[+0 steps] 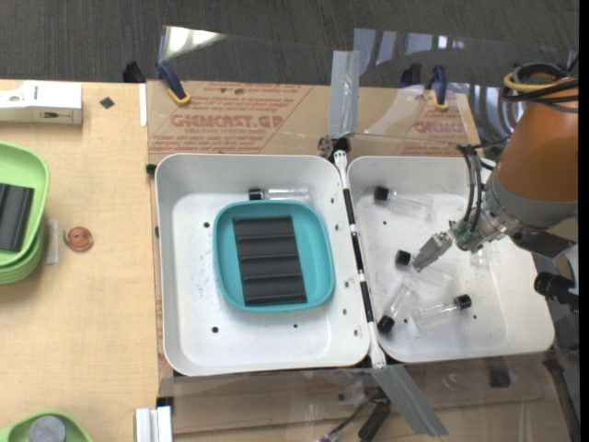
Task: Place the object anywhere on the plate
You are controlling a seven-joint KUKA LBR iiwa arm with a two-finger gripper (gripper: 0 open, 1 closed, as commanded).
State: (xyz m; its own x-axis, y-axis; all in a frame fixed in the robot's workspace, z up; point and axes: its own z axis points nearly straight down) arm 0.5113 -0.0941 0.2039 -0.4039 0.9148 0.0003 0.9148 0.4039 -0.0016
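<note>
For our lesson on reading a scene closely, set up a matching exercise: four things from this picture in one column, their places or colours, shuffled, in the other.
1. plate
2. black ridged block
3. gripper
4. clear tube

A. over the right bin
B. teal, in the left bin
C. lying on the plate
D. left bin floor, behind the plate

Pairs: 1-B, 2-C, 3-A, 4-D

Likely a robotics lab: taped white bins [175, 274], clamped clear shields [405, 90], cardboard [239, 118] over a bench [83, 339].
</note>
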